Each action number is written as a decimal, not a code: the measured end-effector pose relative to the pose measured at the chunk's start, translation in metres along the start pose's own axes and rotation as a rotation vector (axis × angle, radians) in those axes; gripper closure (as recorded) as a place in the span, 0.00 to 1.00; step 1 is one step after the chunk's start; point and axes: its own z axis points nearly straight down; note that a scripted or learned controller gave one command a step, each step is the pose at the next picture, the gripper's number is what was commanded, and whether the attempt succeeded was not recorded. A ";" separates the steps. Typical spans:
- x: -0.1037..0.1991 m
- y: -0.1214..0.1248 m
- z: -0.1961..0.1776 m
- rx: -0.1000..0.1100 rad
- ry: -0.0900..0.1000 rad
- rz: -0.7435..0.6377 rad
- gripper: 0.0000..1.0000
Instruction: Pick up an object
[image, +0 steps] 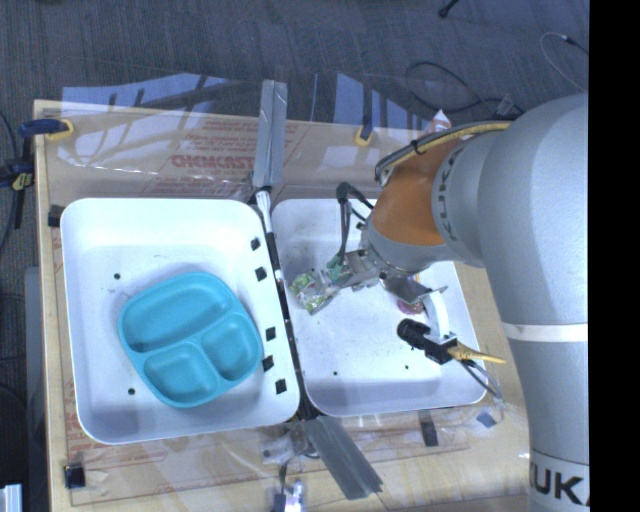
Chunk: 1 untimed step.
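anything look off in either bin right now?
Nothing spilled or broken that I can see. The blue divided plate lies skewed to the walls of the left bin. In the right bin, a small crumpled greenish item sits near the dividing wall, just by the gripper.

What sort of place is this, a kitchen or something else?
Probably a robotics lab, not a kitchen: a grey KUKA arm reaches over the right bin, the left bin beside it holds a blue divided plate, and both sit on a bench.
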 end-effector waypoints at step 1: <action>0.045 0.038 -0.138 -0.001 -0.001 0.074 1.00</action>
